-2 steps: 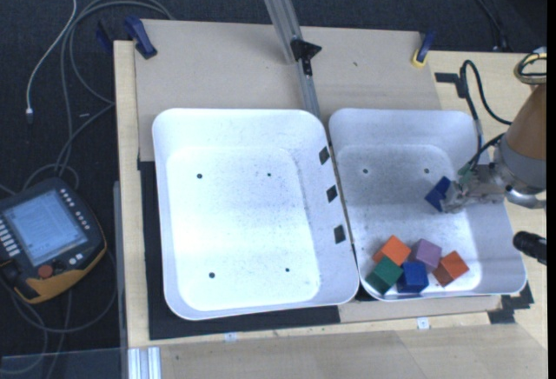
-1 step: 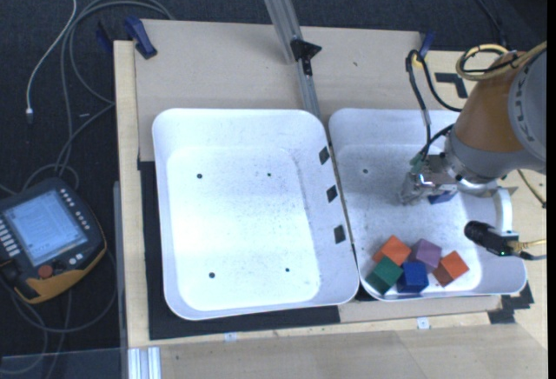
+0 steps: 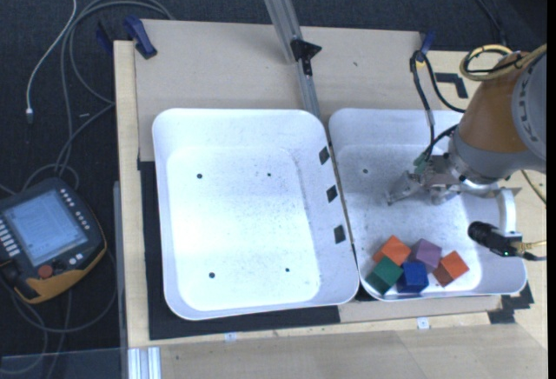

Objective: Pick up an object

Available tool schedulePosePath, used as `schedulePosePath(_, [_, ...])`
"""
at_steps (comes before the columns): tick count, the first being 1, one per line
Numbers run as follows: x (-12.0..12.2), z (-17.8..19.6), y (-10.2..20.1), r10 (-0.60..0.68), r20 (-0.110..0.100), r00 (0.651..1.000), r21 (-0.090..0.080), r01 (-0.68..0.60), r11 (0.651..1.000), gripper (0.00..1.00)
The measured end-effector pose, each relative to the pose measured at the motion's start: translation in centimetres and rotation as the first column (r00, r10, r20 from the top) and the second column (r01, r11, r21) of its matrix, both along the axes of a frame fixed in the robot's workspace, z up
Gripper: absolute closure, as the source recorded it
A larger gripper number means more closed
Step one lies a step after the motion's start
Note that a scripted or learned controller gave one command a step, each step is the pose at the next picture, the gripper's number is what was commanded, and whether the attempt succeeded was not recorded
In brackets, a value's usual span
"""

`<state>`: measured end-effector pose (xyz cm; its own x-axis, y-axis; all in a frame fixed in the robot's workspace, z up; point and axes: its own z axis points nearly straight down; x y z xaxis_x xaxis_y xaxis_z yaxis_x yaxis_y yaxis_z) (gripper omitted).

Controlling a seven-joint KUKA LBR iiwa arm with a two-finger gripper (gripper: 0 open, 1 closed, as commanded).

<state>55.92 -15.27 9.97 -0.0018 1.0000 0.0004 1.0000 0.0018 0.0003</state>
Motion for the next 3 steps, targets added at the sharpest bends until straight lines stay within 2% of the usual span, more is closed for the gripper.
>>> schedulePosePath(1, [2.7,0.1,-5.8,-0.004,0.003,1.000,-0.004,0.004,1.000,0.00])
schedulePosePath(2, [8.6,0.1,-6.5,0.001,0.006,1.000,-0.003,-0.001,1.000,0.00])
schedulePosePath(3, [8.6,1.3,-6.5,0.002,0.004,1.000,-0.004,-0.002,1.000,1.00])
